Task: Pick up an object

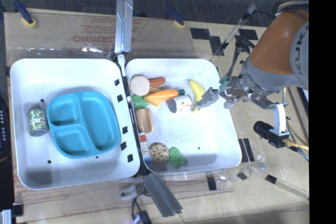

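While toy food lies untouched in the right-hand shallow white bin, the grey two-finger claw hovers at the bin's right side, just beside a yellow plastic banana. Whether the claw is wide or narrow cannot be told. Nothing appears lifted; the pick seems still ahead.

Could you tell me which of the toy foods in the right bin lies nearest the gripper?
The yellow banana: it lies just left of the gripper, while the carrot and the cookie sit farther left in the right bin.
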### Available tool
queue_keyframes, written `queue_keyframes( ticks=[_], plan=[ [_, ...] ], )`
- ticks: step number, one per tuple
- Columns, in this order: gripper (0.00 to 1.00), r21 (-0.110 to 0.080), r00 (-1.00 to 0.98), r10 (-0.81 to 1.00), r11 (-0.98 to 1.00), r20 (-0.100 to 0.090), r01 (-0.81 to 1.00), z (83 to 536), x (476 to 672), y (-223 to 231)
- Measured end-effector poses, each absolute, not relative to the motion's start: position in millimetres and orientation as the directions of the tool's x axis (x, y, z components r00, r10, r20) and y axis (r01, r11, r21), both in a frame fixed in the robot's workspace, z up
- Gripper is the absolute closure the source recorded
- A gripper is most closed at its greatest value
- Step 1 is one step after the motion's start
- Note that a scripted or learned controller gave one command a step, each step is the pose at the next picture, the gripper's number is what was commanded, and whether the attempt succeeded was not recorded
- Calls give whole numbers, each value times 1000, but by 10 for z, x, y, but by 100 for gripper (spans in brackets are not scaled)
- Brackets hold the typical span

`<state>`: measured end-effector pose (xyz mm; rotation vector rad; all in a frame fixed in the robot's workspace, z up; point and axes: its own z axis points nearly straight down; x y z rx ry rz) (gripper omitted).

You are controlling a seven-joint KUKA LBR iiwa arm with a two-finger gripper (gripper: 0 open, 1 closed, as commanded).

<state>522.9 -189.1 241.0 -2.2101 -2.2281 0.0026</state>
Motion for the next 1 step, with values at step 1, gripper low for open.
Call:
queue_keyframes(
  ticks=[1],
  plan=[
    [0, -1, -51, 999, 51, -2, 999, 1044, 6219, -2094]
  ],
)
